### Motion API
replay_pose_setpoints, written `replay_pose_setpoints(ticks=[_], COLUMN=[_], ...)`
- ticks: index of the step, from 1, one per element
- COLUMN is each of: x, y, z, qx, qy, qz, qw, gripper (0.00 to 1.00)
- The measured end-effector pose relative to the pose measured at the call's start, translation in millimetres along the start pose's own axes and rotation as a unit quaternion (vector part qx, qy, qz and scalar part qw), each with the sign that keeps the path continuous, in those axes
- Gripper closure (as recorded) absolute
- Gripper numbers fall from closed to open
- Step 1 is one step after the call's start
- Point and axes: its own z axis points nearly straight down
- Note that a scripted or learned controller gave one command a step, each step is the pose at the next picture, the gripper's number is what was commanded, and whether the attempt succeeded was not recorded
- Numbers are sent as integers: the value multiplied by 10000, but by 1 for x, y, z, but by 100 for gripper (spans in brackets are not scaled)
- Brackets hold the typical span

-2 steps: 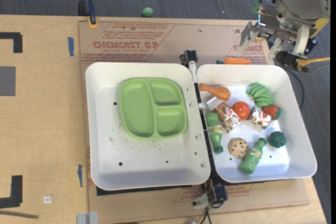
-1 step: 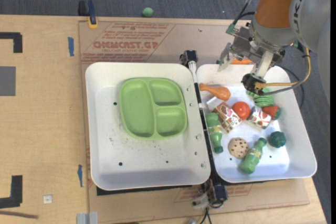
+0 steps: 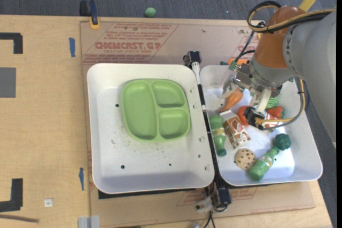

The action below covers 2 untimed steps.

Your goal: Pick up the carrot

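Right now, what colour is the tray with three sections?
Light green; the divided tray shows clearly in the camera view.

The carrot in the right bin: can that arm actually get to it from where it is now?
Probably yes. The tool hangs right over the right bin, and the carrot lies beside it at its left with its top uncovered. Other toys crowd close below it, so a clean grab may be tricky.

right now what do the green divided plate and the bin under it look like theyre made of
The green divided plate looks like moulded plastic with a matte finish: one even light green, soft rounded compartment ridges, no sharp glare. The left white bin it sits in seems to be thin formed plastic too, smooth with a slight sheen, rounded corners and a rolled rim, with dark specks on its floor. Neither can be confirmed by look alone.
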Motion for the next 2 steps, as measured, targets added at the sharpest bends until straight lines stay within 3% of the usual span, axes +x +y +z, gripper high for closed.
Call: replay_pose_setpoints(ticks=[1, 2], x=[-23, -22], y=[-5, -3], z=[8, -4], qx=[-18, -43], qy=[35, 49], qz=[1052, 1057], qw=[9944, 9944], gripper=[0, 100])
